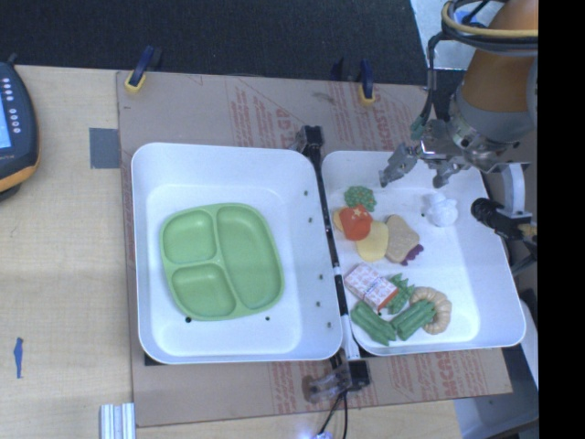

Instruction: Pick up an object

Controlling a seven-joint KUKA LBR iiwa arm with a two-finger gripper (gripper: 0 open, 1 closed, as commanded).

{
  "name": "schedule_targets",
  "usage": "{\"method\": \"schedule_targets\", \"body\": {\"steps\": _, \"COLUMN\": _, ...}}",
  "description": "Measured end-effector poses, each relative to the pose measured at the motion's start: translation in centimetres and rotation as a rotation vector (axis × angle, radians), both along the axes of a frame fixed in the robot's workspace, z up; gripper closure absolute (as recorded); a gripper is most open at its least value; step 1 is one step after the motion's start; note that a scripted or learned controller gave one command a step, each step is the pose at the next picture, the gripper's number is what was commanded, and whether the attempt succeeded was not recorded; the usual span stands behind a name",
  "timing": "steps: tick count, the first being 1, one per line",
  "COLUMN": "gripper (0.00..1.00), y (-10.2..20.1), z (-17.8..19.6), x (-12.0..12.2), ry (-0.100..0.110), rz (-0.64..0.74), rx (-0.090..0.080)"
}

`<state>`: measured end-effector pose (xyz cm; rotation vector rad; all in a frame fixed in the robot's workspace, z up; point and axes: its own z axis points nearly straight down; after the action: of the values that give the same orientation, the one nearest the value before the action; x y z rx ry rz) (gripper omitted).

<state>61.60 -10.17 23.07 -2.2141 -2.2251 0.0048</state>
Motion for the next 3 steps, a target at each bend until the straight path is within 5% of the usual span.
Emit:
{"method": "schedule_targets", "body": {"steps": 1, "gripper": 0.0, "y": -5.3, "z": -5.9, "x": -1.3, "ry": 0.007, "rz": -0.004, "rx": -0.002}}
{"method": "schedule_targets", "body": {"steps": 2, "gripper": 0.0, "y": -4.9, "z": -13.9, "x": -3.4, "ry": -0.005, "rz": -0.003, "rx": 0.003}}
{"method": "schedule_targets", "body": {"steps": 3, "gripper": 1.0, "y": -5.1, "z": -12.1, "x": -3.0, "ry": -0.014, "rz": 0.0, "rx": -0.003}}
